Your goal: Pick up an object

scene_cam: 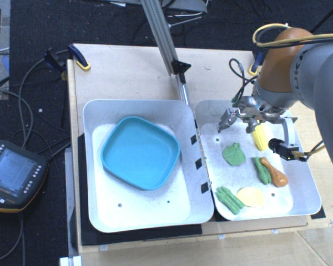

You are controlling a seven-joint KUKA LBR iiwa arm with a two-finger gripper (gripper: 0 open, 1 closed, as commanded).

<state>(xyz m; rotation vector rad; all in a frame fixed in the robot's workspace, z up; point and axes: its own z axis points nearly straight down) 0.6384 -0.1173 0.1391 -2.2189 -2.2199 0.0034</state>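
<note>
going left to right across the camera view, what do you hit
teach pendant → blue plate in the left bin → green bean pod → pale yellow disc → carrot in the right bin

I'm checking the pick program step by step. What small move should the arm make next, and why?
Probably a short descent toward the yellow piece. The gripper hangs over the far end of the right bin with nothing visibly held, and that piece lies right beside it, apart from the green leafy piece.
</note>
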